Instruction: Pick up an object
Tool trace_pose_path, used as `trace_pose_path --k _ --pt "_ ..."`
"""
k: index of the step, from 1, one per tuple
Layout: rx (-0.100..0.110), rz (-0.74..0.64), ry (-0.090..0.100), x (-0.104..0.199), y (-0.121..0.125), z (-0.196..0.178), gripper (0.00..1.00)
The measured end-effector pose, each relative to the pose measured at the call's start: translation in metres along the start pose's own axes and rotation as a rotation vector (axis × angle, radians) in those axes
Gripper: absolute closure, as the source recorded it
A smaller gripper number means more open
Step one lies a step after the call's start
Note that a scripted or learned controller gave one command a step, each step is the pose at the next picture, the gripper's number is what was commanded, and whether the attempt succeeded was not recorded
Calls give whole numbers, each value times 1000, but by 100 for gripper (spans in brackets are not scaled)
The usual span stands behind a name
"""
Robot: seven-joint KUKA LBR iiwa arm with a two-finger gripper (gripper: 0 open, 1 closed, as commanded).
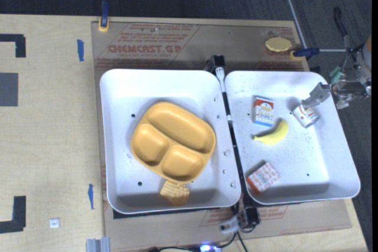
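Observation:
The right bin [331,174] holds a yellow banana [271,133], a small white and orange carton [263,111] just above it, and a red-and-white patterned box [263,177] near the front left corner. My gripper [306,113] reaches in from the right and hangs low over the bin's upper right part, to the right of the banana and carton. A small grey and red shape sits at its tip; I cannot make out whether that is an object or part of the gripper.
The left bin [118,97] carries a large yellow divided plate [171,140] and a tan waffle piece [175,190] at its front. A tan disc [279,44] and a blue clamp [304,52] lie on the board behind the right bin.

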State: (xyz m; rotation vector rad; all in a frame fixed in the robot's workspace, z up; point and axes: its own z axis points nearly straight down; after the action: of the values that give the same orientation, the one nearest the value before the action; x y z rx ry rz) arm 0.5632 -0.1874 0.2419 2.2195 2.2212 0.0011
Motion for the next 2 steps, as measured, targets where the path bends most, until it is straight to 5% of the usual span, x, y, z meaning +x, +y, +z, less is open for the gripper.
trace_pose_path --k 1,2 --pt "2 1 1 -3 -34 107 0" --pt "0 1 1 26 -83 156 0"
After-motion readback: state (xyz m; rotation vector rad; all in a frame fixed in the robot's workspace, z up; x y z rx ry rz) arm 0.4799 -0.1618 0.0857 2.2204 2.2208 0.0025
